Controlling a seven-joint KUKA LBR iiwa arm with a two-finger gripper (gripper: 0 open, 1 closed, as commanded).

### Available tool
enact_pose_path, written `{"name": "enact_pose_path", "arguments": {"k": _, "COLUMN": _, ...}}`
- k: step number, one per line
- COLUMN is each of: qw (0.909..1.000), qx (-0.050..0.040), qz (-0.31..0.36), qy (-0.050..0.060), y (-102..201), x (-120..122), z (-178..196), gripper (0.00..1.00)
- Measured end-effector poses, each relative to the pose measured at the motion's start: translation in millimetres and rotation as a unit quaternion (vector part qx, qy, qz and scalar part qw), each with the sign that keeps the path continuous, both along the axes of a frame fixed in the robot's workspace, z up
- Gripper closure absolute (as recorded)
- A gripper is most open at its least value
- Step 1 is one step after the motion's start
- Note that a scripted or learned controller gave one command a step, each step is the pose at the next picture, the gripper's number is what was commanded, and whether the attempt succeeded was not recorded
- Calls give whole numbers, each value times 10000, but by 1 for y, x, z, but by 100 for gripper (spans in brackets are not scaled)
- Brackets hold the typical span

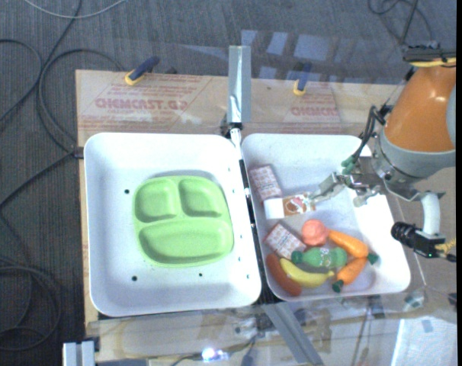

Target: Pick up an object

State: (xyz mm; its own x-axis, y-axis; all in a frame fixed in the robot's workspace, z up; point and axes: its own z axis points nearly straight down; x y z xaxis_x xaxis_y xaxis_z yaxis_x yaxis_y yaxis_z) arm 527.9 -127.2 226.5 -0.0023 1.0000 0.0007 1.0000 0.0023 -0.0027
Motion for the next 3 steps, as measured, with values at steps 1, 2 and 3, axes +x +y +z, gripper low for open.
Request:
{"name": "enact_pose_path", "arguments": {"k": 1, "qw": 9987, "qx": 1, "qz": 505, "qy": -11, "y": -29, "x": -40, "z": -117, "gripper": 0}}
{"name": "enact_pose_path", "arguments": {"k": 2, "qw": 9953, "qx": -17, "qz": 965, "qy": -85, "y": -17, "x": 15, "z": -133, "gripper": 0}}
{"name": "enact_pose_path", "arguments": {"k": 3, "qw": 9949, "qx": -37, "qz": 1001, "qy": -112, "y": -24, "x": 94, "z": -132, "gripper": 0}}
